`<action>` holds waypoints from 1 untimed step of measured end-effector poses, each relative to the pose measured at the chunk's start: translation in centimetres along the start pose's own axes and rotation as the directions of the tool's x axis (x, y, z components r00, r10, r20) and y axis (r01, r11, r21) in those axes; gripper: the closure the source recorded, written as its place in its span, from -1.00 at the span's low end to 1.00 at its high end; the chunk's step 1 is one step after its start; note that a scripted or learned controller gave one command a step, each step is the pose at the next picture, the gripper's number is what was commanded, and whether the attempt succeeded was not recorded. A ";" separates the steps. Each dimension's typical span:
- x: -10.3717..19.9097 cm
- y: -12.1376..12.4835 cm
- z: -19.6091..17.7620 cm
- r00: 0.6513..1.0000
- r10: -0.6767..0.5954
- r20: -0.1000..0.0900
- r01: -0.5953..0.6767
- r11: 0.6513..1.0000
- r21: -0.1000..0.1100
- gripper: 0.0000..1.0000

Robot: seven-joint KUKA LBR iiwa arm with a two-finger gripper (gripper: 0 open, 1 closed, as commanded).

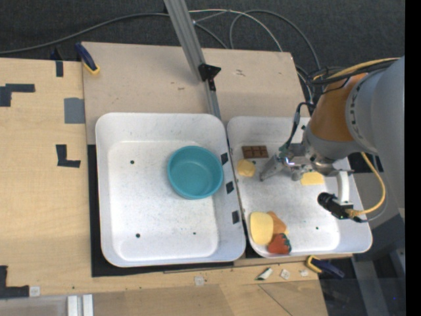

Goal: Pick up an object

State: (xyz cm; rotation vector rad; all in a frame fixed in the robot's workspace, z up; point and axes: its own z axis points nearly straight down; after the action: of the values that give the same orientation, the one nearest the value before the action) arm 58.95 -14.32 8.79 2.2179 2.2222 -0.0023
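Nothing lifted yet: gripper (pixel 272 170) sits low in right bin (pixel 329 239), fingers spread with nothing between them, just beside small yellow piece (pixel 246 168); grasp and lift remain.

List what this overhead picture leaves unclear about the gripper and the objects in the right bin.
- Gripper, camera view: fingers too small and blurred to judge.
- Yellow piece: partly covered by the wrist.
- Red item: tucked against the yellow object, identity unclear.
- Brown block: too small to identify.

No readable text

No letters, numbers, labels or brand marks can be made out on any surface here.
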 end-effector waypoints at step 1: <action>0.1 0.0 -1.2 1.000 -0.001 -0.002 0.001 1.000 0.001 1.00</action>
State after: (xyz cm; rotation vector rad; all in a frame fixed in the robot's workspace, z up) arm 58.99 -14.22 9.96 2.2178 2.2252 -0.0009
